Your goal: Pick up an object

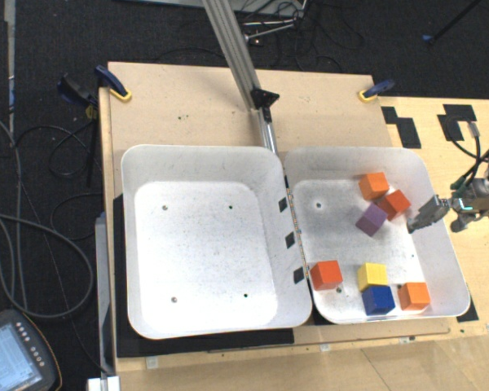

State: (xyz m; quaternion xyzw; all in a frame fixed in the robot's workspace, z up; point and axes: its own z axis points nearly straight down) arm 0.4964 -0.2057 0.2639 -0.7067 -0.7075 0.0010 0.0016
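On the bench, the right bin (342,169) holds seven blocks: an orange cube (327,274), purple block (371,219), yellow cube (372,275) touching a blue cube (378,300), others nearby. At its right rim, the gripper (428,215); whether its fingers are spread I cannot tell.

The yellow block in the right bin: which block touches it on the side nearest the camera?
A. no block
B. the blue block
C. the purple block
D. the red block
B: the yellow block sits directly against the blue block, which lies just below it in the camera view, in the right bin.
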